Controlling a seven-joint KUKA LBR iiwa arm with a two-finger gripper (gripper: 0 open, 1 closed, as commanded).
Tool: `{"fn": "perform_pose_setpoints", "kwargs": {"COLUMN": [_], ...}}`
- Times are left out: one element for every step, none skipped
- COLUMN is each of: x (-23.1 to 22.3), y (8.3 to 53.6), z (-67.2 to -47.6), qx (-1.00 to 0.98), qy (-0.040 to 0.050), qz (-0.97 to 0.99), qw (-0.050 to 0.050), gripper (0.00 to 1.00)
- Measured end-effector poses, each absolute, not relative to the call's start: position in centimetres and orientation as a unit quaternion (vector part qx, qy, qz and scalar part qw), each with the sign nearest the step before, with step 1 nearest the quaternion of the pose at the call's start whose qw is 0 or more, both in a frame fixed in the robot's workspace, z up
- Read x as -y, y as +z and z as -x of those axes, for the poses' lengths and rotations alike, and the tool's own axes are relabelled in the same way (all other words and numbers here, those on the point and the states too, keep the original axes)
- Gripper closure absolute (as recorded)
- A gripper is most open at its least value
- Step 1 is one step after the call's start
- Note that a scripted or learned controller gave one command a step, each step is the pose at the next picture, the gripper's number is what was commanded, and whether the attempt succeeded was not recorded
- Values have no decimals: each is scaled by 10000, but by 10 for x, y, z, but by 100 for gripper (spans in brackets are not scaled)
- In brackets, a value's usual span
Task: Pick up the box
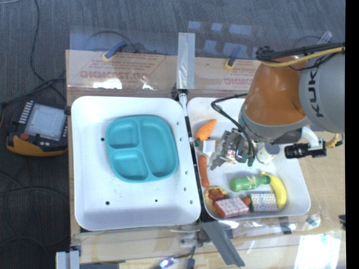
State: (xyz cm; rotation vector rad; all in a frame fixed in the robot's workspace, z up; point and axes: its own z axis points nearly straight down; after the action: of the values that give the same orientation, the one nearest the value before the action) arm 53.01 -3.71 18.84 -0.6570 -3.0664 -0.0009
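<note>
At the near edge of the right bin (303,203) lies the box (230,207), a small red one, flat on the bin floor and a little turned. Just to its right, touching or almost touching it, lies a second small pack (263,202) with a speckled print. At the left of the box there is a small orange and red food item (213,193), too blurred to name. Behind the box lies a green bottle (249,182) on its side, and a yellow banana (277,189) curves along the right of the bottle and the speckled pack.

The hand (231,150) hangs over the middle of the right bin, behind the box and apart from it; it is not over the box. Whether it is open or closed, I cannot tell, because the metal parts are blurred and mixed with the things under them. Nothing is seen held in it. Above it is the orange band (275,94) of the grey arm (331,94), which covers the far right part of this bin.

Near the left wall of the right bin lies an orange carrot (205,129), and a thin orange-red stick (203,170) lies along the same wall.

The left bin (95,206) carries a blue tray (140,147) with three compartments. A device with an orange body (36,128) lies on the floor, left of the worktop (331,167).
</note>
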Motion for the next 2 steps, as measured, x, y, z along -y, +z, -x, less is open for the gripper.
{"fn": "perform_pose_setpoints", "kwargs": {"x": [98, 107], "y": [263, 254], "z": [-485, -487], "qx": [10000, 9997], "qy": [-12, -19], "qz": [-49, 262], "qw": [13, 24], "gripper": [100, 100]}}
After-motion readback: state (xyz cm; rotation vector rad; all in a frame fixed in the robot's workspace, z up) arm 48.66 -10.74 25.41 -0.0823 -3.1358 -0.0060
